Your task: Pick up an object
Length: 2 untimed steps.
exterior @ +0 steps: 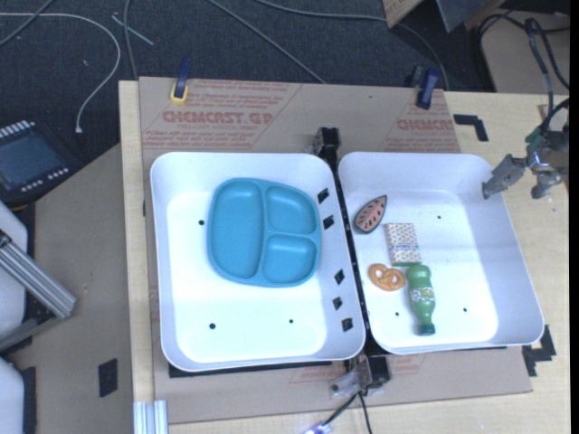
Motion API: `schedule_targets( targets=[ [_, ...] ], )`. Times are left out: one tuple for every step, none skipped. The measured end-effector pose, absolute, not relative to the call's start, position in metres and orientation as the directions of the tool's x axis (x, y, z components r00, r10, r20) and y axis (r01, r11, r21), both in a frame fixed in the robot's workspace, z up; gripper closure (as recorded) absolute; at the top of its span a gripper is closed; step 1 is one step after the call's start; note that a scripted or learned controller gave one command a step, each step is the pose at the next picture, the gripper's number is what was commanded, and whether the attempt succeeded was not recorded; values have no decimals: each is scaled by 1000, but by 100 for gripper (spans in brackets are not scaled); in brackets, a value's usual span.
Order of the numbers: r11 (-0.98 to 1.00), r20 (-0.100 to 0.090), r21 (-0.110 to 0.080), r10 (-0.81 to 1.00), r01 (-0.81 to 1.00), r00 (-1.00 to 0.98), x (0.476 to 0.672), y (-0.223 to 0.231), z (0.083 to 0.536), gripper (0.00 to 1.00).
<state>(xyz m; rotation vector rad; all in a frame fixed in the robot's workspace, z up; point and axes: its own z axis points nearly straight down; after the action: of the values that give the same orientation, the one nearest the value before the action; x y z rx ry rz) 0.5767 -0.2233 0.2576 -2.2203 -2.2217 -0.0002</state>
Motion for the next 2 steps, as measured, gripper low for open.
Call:
schedule_targets(
  targets=[
    [1,3,-6,1000,1000,-1,578,-213,201,0],
    [1,3,-6,1000,1000,-1,579,-203,151,0]
  ],
)
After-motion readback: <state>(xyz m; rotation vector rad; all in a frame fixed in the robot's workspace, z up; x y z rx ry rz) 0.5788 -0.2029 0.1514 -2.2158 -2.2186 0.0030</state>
